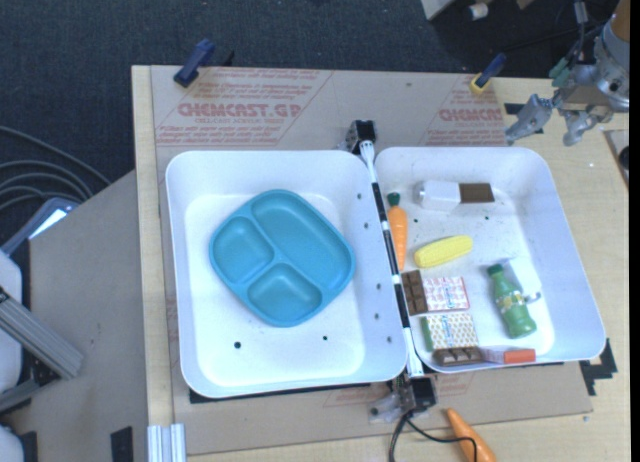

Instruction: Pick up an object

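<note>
The right bin (pixel 560 205) holds several objects: a white block with a brown end (pixel 455 193), an orange carrot (pixel 398 233), a yellow corn cob (pixel 443 250), a green bottle (pixel 512 301), two flat printed packets (pixel 440 295) (pixel 447 330), and a brown-and-orange stick-like item (pixel 486 356) at the front wall. My gripper (pixel 552 123) hangs above the bin's far right corner, past its rim. Its fingers are spread open with nothing between them, and it is well apart from every object.
The left bin (pixel 200 350) bears a blue divided plate (pixel 281 256). A black clamp strip (pixel 385 250) joins the two bins. Blue and yellow clips (pixel 194 62) (pixel 488 72) sit at the board's far edge. Cables lie off the bench at left.
</note>
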You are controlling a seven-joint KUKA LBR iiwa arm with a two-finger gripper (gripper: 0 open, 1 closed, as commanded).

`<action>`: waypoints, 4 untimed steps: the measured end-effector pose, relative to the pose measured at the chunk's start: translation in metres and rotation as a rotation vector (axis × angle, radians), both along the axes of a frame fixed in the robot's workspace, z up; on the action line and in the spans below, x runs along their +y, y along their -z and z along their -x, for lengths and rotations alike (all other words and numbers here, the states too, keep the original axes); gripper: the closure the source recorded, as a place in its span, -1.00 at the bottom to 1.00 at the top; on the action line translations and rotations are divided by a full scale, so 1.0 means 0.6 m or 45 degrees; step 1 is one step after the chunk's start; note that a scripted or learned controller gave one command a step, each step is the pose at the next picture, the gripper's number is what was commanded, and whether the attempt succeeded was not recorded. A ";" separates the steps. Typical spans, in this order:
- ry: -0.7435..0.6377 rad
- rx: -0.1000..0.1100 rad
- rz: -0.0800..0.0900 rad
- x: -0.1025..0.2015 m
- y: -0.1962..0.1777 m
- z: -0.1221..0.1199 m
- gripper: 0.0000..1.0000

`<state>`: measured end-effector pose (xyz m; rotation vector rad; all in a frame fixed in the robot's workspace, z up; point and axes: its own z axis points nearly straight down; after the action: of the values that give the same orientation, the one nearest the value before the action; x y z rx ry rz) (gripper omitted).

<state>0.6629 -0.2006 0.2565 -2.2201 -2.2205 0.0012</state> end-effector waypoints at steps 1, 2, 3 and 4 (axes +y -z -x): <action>-0.002 0.000 0.000 0.015 0.287 -0.005 -1.00; -0.002 0.014 -0.004 0.016 0.272 -0.003 1.00; 0.000 0.001 0.000 0.059 0.231 0.065 1.00; 0.000 0.001 -0.001 0.059 0.231 0.066 -1.00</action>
<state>0.6236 -0.1651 0.1179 -2.2195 -2.2197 0.0017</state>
